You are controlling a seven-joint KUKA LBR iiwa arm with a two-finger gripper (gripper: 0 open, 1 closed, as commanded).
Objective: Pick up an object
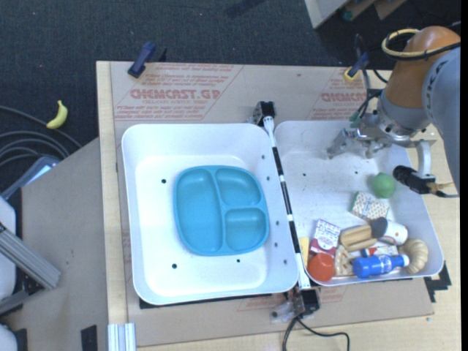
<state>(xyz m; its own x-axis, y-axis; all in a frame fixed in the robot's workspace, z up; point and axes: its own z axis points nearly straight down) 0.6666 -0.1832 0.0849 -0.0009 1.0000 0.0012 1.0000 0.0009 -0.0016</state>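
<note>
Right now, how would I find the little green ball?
Look in the right white bin, the one with the heap of small things at its near end. Just beyond that heap, by the bin's right wall, sits the green ball on its own. It is the only round, plain green thing there.

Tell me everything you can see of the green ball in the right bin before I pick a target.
The green ball is small, round and matte, a slightly uneven light green. It sits on the floor of the right bin, toward the far right side, apart from the pile of items along the near edge. A patterned white packet lies just in front of it, close, though I cannot tell if they touch. The gripper is above and left of it, not on it.
</note>
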